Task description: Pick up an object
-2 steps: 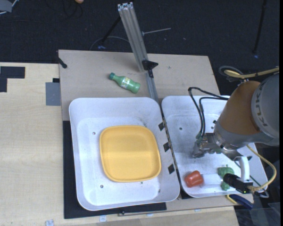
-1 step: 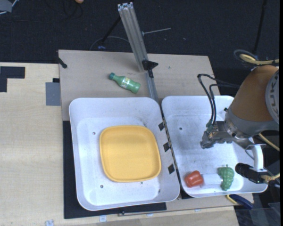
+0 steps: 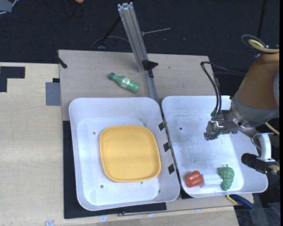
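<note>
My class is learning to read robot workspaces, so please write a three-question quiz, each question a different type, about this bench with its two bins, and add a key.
1. True or false: the yellow plate lies in the same bin as the red pepper.
2. Multiple choice: where is the green bottle? A) in the left bin B) in the right bin C) on the bench behind the bins
3. Fill the gap: the green broccoli sits near the front of the ____ bin.

Key
1. False: the plate is in the left bin, the pepper in the right.
2. C
3. right; the gripper hovers over that bin, farther back.
</note>
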`<state>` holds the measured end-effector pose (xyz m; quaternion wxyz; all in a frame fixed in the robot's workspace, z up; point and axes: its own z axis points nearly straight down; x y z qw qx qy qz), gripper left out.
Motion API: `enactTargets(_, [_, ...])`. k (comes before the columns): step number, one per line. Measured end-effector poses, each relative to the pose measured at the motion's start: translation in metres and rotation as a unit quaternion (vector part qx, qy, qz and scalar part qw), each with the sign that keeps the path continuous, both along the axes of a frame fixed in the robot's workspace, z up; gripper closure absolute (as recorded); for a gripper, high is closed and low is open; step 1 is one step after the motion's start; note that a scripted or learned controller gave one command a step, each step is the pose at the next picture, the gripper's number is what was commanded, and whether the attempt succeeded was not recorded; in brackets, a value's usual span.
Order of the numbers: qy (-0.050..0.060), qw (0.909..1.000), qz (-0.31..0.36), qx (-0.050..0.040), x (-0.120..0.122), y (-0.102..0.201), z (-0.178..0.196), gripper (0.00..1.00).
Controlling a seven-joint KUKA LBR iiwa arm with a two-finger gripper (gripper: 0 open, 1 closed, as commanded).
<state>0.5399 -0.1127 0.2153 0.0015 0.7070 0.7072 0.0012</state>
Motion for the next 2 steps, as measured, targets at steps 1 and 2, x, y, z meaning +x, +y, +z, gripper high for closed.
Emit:
enactTargets(1, [0.0,1.0,-0.001,0.0,0.001,-0.001,0.037,1.0])
enactTargets(2, [0.002,1.0,0.002,0.0007,0.019,0.056,0.036,1.0])
